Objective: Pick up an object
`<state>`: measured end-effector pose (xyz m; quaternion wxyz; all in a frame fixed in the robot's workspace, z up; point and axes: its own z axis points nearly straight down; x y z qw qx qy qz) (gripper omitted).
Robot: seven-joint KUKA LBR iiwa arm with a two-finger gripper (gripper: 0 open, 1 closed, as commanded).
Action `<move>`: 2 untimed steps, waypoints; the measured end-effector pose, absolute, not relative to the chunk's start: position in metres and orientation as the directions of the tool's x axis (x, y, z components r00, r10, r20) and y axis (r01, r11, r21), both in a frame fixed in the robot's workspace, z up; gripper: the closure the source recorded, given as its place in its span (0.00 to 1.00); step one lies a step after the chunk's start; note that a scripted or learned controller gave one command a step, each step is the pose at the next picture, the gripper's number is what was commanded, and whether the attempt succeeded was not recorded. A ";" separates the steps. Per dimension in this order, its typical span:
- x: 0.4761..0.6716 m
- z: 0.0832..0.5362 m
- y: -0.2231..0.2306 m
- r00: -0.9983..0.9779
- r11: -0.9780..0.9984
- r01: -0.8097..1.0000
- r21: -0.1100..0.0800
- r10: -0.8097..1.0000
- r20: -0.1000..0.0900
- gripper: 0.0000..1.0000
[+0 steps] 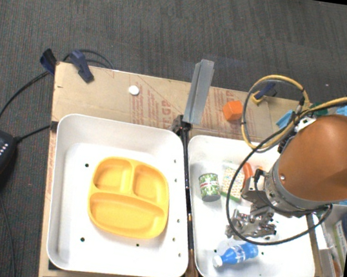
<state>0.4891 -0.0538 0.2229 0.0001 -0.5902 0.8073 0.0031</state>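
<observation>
The gripper (253, 224) hangs over the middle of the right bin (296, 273) – whether it is spread I cannot tell. A bottle (235, 255) lies near the front edge, a small can (209, 186) near the left wall, with free floor between them

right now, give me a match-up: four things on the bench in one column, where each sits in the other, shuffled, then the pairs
Things:
1. yellow tray
2. blue bottle
3. small green can
4. orange block

Places:
A. on the cardboard behind the bins
B. right bin, front, lying on its side
C. left bin, middle
D. right bin, near its left wall

Pairs: 1-C, 2-B, 3-D, 4-A
</observation>
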 end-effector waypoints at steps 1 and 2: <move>0.487 0.218 -0.035 0.646 -0.646 -0.763 -0.001 -0.763 -0.009 1.00; 0.486 0.226 -0.033 0.642 -0.642 -0.767 -0.001 -0.767 -0.017 1.00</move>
